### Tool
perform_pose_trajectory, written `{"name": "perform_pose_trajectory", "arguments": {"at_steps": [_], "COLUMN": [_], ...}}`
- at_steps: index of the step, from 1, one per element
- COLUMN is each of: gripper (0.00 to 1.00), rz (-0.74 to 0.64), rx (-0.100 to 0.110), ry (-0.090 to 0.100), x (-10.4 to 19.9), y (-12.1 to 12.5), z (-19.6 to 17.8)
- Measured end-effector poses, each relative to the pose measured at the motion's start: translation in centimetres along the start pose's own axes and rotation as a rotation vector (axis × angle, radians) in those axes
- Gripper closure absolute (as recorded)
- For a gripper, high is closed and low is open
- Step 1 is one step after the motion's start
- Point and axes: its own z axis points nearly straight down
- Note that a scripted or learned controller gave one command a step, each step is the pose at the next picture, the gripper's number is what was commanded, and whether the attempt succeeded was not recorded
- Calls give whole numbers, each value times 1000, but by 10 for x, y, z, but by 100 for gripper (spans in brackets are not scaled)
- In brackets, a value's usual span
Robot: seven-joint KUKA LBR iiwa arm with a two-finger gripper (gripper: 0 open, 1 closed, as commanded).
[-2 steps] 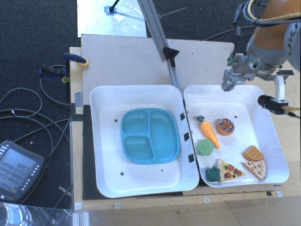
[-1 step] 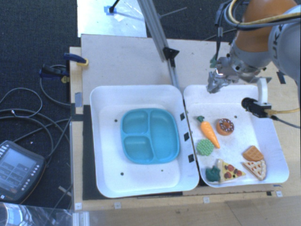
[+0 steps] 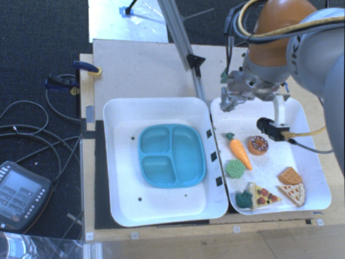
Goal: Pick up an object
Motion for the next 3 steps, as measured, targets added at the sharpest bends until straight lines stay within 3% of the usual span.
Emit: {"name": "perform_pose_trajectory", "arguments": {"at_steps": [2, 3], "gripper": [100, 0], "rz": [0, 5], "rx": [0, 0], "ry": [1, 0], "x": [95, 92], "y": [-7, -7], "z": [11, 11]}}
